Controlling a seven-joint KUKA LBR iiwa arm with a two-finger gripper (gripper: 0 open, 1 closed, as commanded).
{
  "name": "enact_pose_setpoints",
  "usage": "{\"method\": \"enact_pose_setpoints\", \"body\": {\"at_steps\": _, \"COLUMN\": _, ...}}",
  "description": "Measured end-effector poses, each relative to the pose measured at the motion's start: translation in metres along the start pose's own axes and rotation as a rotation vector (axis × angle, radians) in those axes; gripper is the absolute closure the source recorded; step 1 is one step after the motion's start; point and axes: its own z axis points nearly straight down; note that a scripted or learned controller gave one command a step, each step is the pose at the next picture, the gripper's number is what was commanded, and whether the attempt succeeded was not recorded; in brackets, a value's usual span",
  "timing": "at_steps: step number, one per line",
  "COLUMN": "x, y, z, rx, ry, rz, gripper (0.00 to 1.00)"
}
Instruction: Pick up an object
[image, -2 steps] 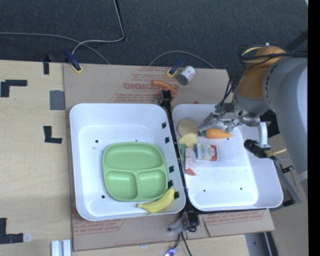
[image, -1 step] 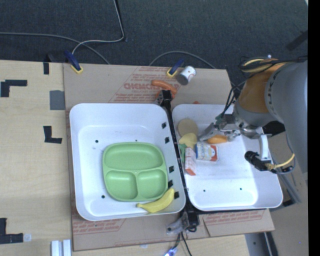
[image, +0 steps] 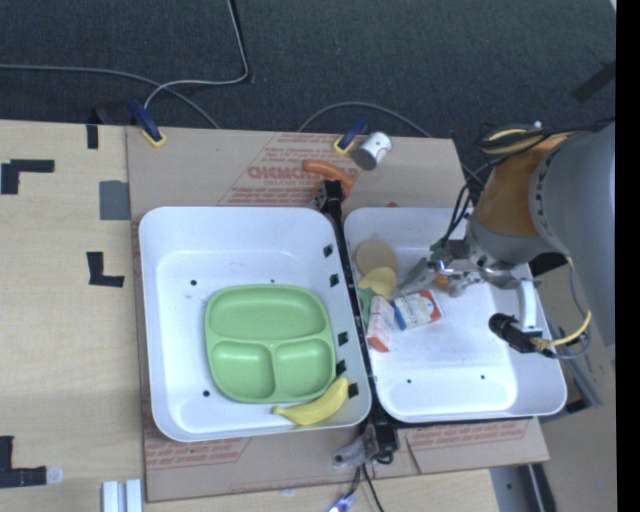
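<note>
- Camera view, from above, gives us two shallow white plastic bins side by side on a cardboard sheet: the left bin (image: 160, 300) and the right bin (image: 500, 390)
- We see the grey arm with the orange band (image: 520, 195) reaching in from the right, over the right bin
- Its two-finger gripper (image: 418, 283) sits low over that bin's left half, metal fingers pointing left
- We see the fingers spread apart, with their tips at the upper edge of a crumpled white packet with red and blue print (image: 400, 315); nothing is visibly caught between them
- That packet lies on the bin floor near the left wall, just below a small yellow-green rounded object (image: 378, 280) and a tan round piece (image: 372, 253) behind it
- We cannot tell whether the fingertips touch the packet or hang just above it
- In the left bin we find a light green plastic plate with three compartments (image: 270, 342) lying flat in the middle
- A yellow banana (image: 315, 406) lies at that plate's lower right edge, near the bin's front corner
- Blue-and-yellow clamps (image: 150, 125) hold the cardboard's far edge
</note>
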Motion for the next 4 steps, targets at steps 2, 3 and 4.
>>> {"method": "enact_pose_setpoints", "body": {"at_steps": 2, "x": -0.021, "y": 0.046, "z": 0.0, "rx": 0.002, "ry": -0.001, "rz": 0.001, "gripper": 0.0}}
{"method": "enact_pose_setpoints", "body": {"at_steps": 3, "x": -0.056, "y": 0.013, "z": -0.002, "rx": -0.002, "ry": 0.019, "rz": -0.009, "gripper": 0.0}}
{"method": "enact_pose_setpoints", "body": {"at_steps": 4, "x": -0.056, "y": 0.065, "z": -0.012, "rx": 0.004, "ry": 0.021, "rz": -0.006, "gripper": 0.0}}
